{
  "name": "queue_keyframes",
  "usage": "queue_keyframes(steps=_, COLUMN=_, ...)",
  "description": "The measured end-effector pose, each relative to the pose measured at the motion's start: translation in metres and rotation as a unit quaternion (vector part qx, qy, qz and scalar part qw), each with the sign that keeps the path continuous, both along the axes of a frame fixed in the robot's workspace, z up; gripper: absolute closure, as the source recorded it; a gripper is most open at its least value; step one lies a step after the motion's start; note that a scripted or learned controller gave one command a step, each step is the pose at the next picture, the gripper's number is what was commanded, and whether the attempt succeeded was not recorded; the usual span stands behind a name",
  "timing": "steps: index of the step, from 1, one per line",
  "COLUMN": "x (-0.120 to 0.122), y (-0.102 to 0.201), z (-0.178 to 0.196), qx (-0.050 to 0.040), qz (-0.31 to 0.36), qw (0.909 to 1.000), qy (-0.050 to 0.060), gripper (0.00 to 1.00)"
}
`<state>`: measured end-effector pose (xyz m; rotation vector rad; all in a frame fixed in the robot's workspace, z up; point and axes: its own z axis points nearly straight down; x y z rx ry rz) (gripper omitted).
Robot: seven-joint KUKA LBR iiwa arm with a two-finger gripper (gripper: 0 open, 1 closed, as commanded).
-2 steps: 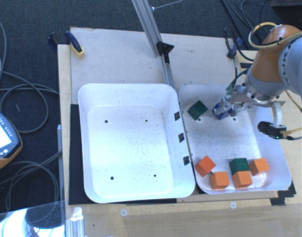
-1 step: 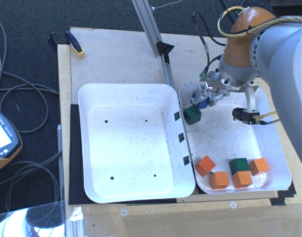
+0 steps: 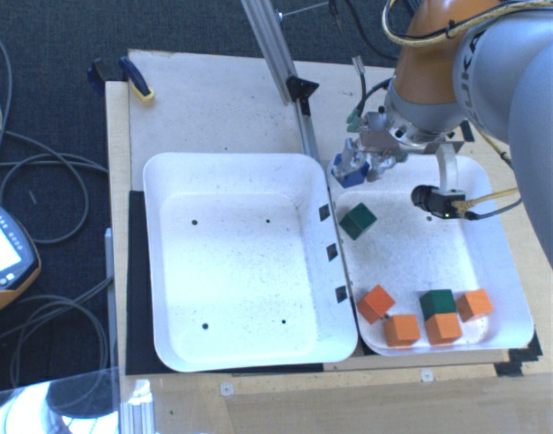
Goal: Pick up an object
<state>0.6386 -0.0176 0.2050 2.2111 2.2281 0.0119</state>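
Camera view, as we log it: two shallow white plastic bins side by side, left bin [image 3: 168,242] and right bin [image 3: 493,242]. We see the grey arm's gripper [image 3: 353,165] above the right bin's far-left corner; whether its fingers are apart or together we cannot tell. A dark green cube [image 3: 357,221] lies just below it, apart from it. Along the near wall we count four orange cubes [image 3: 403,329] and a second green cube [image 3: 436,302], clustered together.
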Motion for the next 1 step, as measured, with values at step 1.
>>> queue_keyframes(steps=1, x=-0.0305, y=0.0792, z=0.0243, qx=0.0008, qz=0.001, qw=1.0000, qy=0.004, gripper=1.00)
